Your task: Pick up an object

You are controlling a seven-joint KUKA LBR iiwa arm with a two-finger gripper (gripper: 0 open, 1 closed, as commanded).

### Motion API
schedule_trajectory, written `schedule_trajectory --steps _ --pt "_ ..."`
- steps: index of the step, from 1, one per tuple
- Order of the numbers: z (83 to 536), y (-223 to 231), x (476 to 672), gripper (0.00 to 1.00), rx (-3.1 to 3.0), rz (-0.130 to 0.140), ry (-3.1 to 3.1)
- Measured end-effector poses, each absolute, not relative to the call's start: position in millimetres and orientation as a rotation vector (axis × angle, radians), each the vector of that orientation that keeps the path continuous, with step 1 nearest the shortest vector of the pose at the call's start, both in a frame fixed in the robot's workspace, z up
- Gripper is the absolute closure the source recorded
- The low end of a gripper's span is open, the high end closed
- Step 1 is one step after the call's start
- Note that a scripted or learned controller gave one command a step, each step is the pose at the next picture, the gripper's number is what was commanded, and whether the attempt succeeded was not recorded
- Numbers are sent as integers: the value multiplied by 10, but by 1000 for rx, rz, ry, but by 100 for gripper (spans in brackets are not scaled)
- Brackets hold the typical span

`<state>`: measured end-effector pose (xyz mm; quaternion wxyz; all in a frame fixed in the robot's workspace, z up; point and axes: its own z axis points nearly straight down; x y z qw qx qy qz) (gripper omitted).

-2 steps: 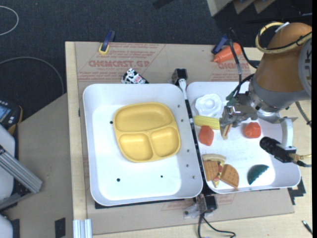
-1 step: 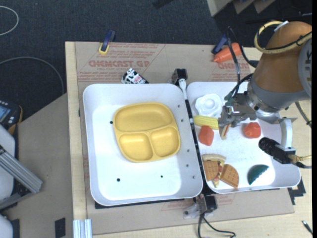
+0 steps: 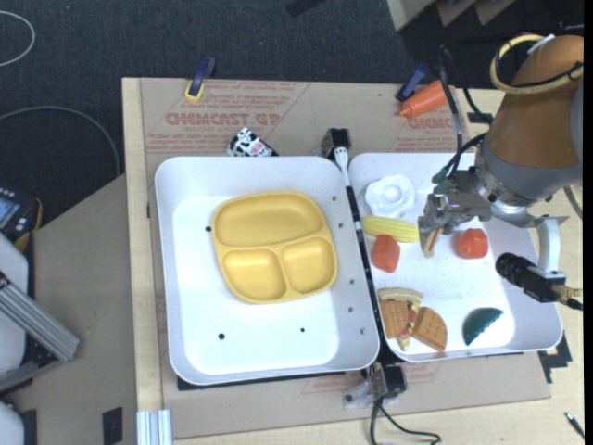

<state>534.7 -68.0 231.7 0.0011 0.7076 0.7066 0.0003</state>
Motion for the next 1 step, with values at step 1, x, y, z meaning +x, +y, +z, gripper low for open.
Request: schedule_trajectory --steps 1 --pt "2338 -626 5437 100 2218 3 2221"
